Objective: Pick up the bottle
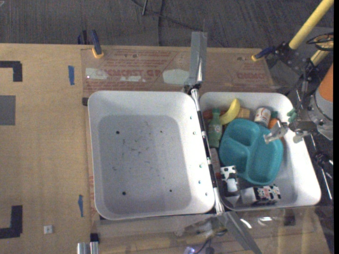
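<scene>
Because the right bin [312,187] is crowded, we take the arm [326,97] to have come in from the right and set its gripper [283,131] low over the near edge of the teal dish [251,152], above the clutter rather than in it. We see two pale fingers [273,135] spread a little apart with nothing between them, so the gripper looks open and empty, though the view is coarse. The bottle [214,128] lies well to the gripper's left, across the teal dish, pressed against the wall that divides the two bins. It is a small green thing with a darker cap end pointing away from us, and a yellow banana [231,111] sits just beside its top. We judge it lies there simply as tipped in. The left bin [100,157] lies farther off the same way. Wedged between wall and dish, the bottle leaves little room for fingers, we think.
</scene>
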Robot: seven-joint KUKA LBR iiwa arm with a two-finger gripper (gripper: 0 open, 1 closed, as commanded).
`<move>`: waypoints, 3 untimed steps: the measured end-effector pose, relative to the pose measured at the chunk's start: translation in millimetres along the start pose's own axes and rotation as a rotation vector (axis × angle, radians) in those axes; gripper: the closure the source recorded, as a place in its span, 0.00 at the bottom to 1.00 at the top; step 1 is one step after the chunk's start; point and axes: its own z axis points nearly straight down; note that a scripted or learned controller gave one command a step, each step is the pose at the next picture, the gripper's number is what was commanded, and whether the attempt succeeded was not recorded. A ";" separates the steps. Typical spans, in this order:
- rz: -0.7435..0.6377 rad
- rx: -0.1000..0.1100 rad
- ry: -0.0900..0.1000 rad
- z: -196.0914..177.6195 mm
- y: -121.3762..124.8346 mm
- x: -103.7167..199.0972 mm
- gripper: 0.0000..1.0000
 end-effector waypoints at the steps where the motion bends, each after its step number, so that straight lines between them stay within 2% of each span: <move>1: -0.028 -0.003 -0.001 104.8 5.4 -26.6 0.00; 2: -0.020 -0.012 -0.013 92.9 6.2 -32.8 1.00; 3: -0.025 -0.006 -0.007 94.4 5.8 -29.1 0.00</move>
